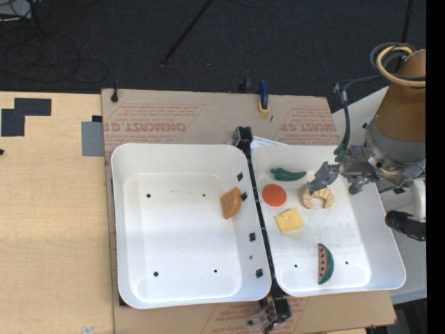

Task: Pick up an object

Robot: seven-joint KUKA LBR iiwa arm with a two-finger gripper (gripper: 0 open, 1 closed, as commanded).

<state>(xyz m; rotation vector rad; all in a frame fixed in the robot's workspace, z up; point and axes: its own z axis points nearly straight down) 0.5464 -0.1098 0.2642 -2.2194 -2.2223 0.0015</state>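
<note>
At right of frame, the gripper hangs over the right bin, fingers slightly apart and holding nothing, just above a croissant. Nearby lie a green pepper, orange ball, cheese wedge and watermelon slice. A bread piece sits in the left bin.

Both bins are white, dotted with small black holes. The left one holds a tan-orange wedge. In the right: a green pepper, a red-orange ball, a pale beige croissant, a yellow block, and a melon slice, red with dark seeds and green rind.
</note>
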